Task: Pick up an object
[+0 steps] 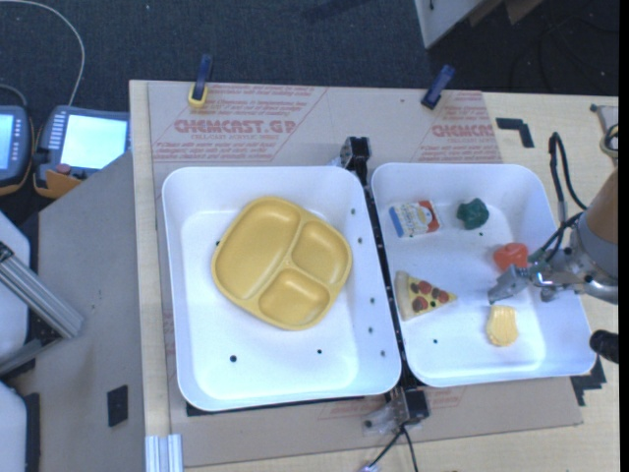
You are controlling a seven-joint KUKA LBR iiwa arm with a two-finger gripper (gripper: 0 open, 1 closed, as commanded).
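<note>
The pincer point(511, 285) hangs low between the orange toy point(510, 256) and yellow toy point(502, 326), maybe choosing; its grip I can't tell.

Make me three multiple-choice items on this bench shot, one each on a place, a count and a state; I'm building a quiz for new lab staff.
1. Where does the yellow divided plate lie?
A. In the left bin
B. In the right bin
C. On the bare bench

2. How many small items lie in the right bin?
A. Two
B. Five
C. Eight

3. How does the gripper stand to the pizza slice toy?
A. It holds the slice aloft
B. It is over the right bin, apart from the slice
C. It presses the slice into the plate

Answers: 1 A, the plate sits inside the left bin. 2 B, a carton, a green piece, an orange piece, a pizza slice and a yellow piece. 3 B, white bin floor shows between gripper and slice.
</note>
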